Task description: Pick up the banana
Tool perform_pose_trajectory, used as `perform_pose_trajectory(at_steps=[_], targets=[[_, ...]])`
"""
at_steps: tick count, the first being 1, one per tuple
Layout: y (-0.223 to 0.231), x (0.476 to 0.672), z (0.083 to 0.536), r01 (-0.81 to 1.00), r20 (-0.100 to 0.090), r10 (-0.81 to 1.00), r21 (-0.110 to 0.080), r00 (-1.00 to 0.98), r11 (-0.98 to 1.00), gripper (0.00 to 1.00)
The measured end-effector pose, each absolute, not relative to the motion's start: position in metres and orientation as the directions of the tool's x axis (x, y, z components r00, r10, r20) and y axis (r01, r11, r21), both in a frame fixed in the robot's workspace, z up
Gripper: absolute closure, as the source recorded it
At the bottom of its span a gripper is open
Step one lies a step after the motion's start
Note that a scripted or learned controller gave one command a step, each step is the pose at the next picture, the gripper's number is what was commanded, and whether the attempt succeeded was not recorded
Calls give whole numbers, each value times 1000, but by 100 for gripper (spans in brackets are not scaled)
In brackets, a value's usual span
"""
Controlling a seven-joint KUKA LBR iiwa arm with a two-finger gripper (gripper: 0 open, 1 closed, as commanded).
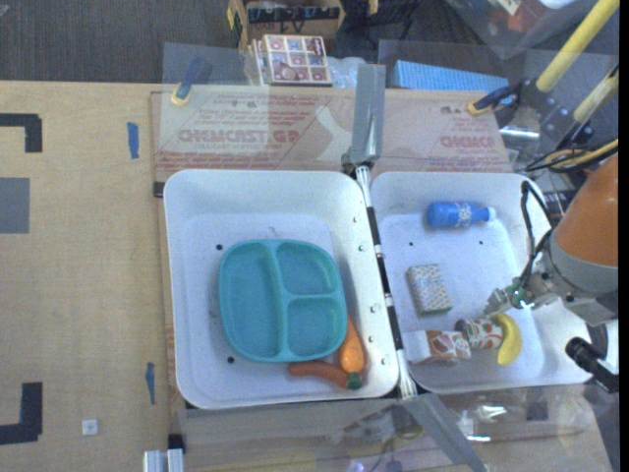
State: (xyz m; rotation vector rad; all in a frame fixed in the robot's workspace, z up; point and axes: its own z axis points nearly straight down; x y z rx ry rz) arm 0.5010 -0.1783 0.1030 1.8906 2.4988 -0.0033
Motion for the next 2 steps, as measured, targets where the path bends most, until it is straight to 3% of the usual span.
perform_pose_trajectory(at_steps=[1, 2], targets=[[-158, 554, 118, 984, -2, 984, 2, 180, -180, 100], [-112, 602, 176, 998, -3, 998, 2, -59, 59, 100]])
